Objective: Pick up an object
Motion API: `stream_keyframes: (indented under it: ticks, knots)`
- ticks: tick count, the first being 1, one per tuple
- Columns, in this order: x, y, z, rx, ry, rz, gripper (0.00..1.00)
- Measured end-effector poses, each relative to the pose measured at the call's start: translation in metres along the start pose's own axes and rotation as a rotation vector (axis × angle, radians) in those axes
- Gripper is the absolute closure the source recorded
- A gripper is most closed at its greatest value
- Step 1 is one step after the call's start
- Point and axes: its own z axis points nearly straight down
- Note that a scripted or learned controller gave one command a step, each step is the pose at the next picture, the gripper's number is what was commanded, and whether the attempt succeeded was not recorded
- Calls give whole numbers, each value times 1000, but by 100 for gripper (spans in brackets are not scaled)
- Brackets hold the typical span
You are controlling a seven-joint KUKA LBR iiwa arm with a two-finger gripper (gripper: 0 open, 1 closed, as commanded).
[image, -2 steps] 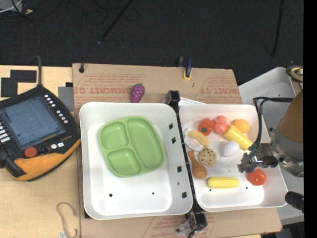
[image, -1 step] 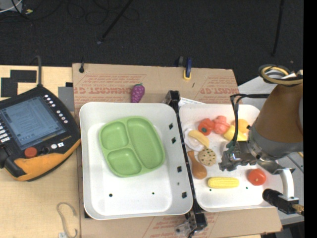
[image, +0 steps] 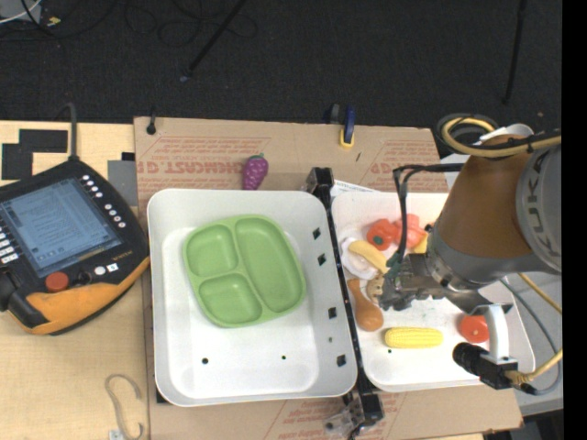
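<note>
Yellow corn point(image: 413, 338) — near right bin's point(image: 431, 374) front rim.

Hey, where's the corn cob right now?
In the camera view, the corn cob lies on its side near the front edge of the right bin, just below the gripper and left of a red toy.

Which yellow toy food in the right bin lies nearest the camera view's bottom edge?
The corn cob, lying alone by the bin's near rim; the banana sits higher, among the piled toys.
</note>
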Motion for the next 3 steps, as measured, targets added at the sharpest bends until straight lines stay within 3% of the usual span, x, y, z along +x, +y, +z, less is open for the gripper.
stream_keyframes:
  ticks: [2,3]
  knots:
    - [97,30,-10,-2,-2,0,100]
    - [105,16,-19,1,-2,3,100]
